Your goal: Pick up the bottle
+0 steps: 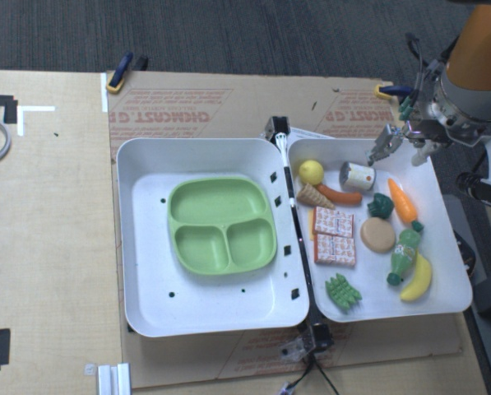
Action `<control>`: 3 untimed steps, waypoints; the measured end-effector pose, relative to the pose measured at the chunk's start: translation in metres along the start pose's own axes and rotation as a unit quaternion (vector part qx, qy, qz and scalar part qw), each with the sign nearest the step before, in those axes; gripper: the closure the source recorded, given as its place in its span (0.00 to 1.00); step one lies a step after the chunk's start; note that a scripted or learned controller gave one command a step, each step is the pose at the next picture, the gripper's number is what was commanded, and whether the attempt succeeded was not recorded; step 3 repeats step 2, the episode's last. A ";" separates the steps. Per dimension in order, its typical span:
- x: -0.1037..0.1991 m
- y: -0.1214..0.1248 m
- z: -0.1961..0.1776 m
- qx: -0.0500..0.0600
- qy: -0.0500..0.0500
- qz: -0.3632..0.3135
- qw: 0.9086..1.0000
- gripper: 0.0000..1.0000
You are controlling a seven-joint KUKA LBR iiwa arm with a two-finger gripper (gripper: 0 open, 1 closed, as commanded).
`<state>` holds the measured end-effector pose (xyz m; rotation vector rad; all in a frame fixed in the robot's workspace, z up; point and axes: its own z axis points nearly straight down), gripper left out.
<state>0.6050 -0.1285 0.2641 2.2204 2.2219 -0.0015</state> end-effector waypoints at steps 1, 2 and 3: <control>0.000 0.000 -0.010 0.000 -0.001 -0.001 1.000 1.00; -0.081 -0.030 -0.057 -0.001 -0.001 -0.122 0.993 1.00; -0.081 -0.030 -0.057 -0.001 -0.001 -0.122 0.993 1.00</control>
